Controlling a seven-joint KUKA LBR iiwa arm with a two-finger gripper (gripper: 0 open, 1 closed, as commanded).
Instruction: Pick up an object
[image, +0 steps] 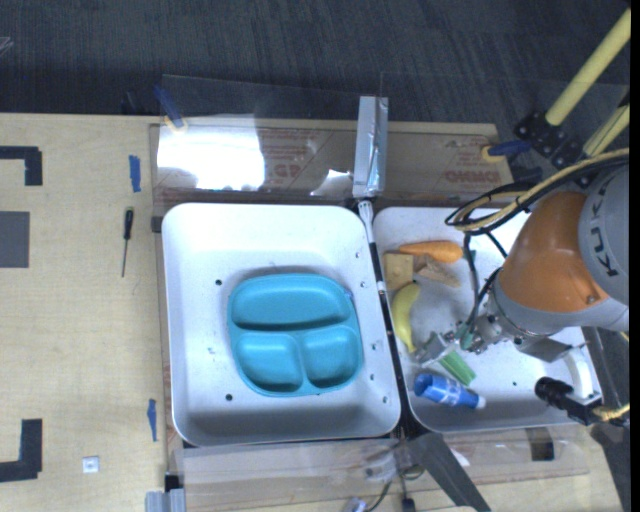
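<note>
hand (447, 347) low in right bin (520, 385), beside banana (403, 315)

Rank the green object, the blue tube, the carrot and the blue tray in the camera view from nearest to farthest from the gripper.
From the gripper:
1. Green object, just below it, right bin.
2. Blue tube, lower still, toward the bin's front.
3. Carrot, near the right bin's back.
4. Blue tray, in the left bin.

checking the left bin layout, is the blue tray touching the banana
Apart. The camera view shows the blue tray in the left bin, the banana in the right bin, with both bin rims between them.
</note>
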